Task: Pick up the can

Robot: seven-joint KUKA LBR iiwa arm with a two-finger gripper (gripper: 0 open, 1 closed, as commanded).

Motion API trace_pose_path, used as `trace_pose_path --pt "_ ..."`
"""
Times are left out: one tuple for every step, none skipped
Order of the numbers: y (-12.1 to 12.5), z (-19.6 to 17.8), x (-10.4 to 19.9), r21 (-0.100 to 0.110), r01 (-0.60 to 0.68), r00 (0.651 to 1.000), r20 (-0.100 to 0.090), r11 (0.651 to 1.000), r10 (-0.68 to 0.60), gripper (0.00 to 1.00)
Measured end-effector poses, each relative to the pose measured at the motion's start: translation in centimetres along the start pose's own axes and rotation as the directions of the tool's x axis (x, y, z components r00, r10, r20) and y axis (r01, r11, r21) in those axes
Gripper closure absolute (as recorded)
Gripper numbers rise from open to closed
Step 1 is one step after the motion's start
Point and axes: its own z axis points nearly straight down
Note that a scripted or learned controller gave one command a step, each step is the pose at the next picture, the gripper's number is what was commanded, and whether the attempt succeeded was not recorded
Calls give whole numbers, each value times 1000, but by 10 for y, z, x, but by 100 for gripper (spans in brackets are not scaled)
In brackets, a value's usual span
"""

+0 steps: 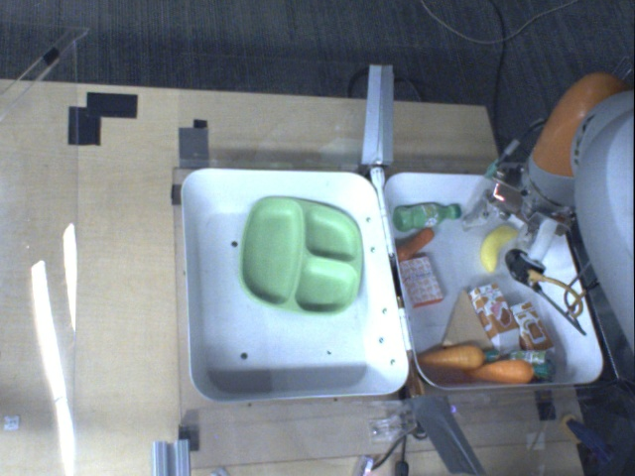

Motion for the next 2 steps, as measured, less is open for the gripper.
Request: trace_pose_path --pt "31 1 -1 19 -70 998 3 997 70 0" --pt "30 1 -1 19 -69 998 3 997 69 0"
